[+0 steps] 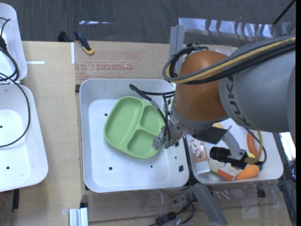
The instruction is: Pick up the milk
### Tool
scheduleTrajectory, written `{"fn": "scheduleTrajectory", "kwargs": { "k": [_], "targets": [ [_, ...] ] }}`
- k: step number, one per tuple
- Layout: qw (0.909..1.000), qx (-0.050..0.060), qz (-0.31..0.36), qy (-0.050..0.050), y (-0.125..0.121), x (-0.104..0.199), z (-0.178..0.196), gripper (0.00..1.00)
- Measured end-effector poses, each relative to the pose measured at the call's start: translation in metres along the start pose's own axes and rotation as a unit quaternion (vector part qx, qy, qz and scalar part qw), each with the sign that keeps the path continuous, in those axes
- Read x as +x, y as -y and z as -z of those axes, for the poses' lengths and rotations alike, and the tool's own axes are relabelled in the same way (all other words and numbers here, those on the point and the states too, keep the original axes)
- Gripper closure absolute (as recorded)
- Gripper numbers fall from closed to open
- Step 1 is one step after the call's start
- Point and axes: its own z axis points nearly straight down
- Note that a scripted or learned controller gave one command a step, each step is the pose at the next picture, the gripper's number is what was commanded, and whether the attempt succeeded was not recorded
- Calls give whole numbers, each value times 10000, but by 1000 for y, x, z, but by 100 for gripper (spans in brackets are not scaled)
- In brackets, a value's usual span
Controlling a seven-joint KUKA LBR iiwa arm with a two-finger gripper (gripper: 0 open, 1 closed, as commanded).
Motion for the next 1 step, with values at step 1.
{"fn": "scheduleTrajectory", "kwargs": {
  "k": [1],
  "targets": [
    [9970, -7, 776, 4, -13, -32, -96, 100]
  ]
}}
